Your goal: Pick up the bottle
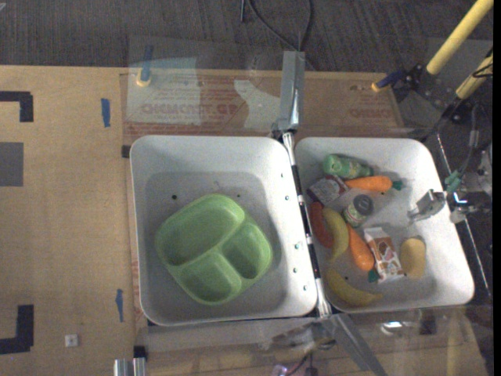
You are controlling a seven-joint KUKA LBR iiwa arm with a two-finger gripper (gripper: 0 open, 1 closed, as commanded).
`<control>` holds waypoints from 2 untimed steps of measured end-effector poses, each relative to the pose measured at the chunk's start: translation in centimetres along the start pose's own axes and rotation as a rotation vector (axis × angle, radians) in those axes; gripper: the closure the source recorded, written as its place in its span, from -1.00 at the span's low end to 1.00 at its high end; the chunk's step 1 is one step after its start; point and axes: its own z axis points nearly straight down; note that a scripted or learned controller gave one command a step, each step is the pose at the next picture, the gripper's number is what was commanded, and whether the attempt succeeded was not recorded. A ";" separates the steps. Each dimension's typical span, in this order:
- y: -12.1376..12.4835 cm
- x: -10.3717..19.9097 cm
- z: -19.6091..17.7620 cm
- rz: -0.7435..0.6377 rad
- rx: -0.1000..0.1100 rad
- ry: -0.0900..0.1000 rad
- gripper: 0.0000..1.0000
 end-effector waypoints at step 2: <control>7.1 4.5 -9.9 -0.068 -0.004 -0.003 1.00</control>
